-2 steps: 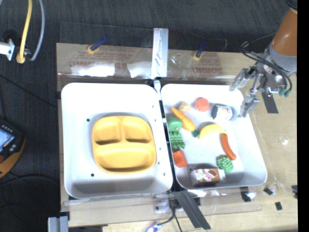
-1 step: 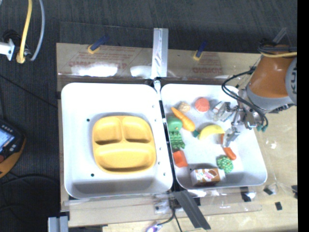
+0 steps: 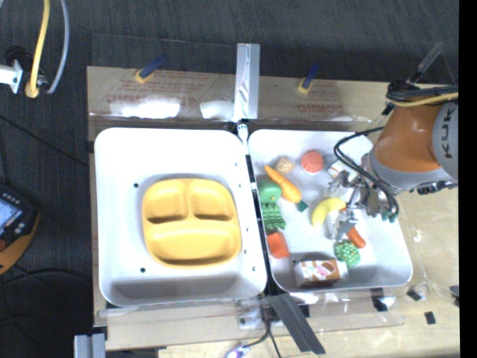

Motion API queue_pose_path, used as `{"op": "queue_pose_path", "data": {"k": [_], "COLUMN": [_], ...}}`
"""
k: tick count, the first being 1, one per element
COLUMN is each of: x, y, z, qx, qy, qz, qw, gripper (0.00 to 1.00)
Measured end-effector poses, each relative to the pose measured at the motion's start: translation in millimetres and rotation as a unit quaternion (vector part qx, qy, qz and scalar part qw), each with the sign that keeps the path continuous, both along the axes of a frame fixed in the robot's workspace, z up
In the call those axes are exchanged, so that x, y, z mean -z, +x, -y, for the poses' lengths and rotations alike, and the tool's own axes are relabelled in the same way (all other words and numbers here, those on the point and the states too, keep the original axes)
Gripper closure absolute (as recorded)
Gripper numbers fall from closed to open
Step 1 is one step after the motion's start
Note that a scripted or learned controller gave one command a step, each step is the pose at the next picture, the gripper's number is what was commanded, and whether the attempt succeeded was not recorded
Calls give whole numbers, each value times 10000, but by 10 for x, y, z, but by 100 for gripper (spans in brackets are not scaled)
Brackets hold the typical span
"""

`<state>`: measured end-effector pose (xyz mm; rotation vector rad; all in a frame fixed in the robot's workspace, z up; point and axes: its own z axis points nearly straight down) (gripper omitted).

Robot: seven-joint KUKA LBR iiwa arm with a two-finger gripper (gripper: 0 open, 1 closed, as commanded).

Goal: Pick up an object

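My gripper (image 3: 347,216) hangs low over the right side of the right bin (image 3: 395,271), under the grey wrist with the orange band. It sits just right of a yellow banana (image 3: 325,212) and may touch it. A small orange piece (image 3: 358,237) and a green broccoli (image 3: 346,254) lie directly below the gripper. Nothing visibly hangs from it.
The right bin also holds a long carrot (image 3: 283,183), a red tomato (image 3: 313,161), a beige piece (image 3: 284,164), green vegetables (image 3: 271,206), a red-orange block (image 3: 277,245) and a small printed box (image 3: 319,271). The left bin (image 3: 119,162) holds a yellow divided tray (image 3: 192,222).
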<state>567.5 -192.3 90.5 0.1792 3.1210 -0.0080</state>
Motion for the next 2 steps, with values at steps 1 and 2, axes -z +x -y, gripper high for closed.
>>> {"op": "queue_pose_path", "data": {"k": [1, 2], "x": [-6, -114], "y": [-386, -371], "z": [-183, -184], "qx": [774, 763], "qy": [15, -6], "qz": [16, 26], "qw": [9970, 9971], "gripper": [0, 100]}}
